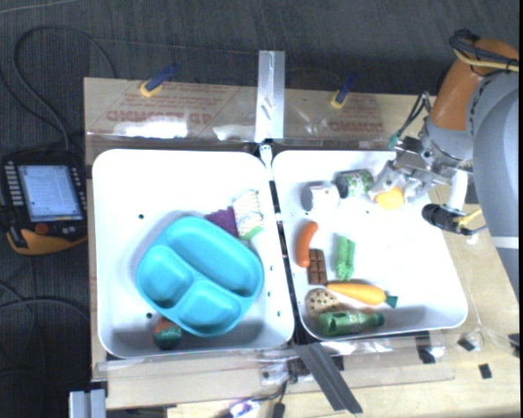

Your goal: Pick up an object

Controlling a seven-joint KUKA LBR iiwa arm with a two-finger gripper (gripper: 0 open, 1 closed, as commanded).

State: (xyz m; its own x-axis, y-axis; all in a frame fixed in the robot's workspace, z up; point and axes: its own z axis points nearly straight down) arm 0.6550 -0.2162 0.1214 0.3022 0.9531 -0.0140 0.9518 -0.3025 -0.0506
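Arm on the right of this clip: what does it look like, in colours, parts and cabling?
The arm is a thick, rounded grey body with an orange band above the wrist. Dark cables loop over the orange part. Below it sits a silvery metal wrist block carrying the pincer, with a short black cylinder sticking out beside it. No markings are legible.

We see two shallow white plastic bins side by side, the left bin (113, 233) touching the right bin (436, 277). In the left one, a blue three-compartment plastic tray (200, 273) lies tilted at the middle, with a small round reddish-green toy (166, 331) at its near edge. In the right bin, an orange toy sausage (305, 242) lies by the left wall, a green bottle (350, 321) along the near wall, and an orange plastic carrot (360, 293) just behind it.
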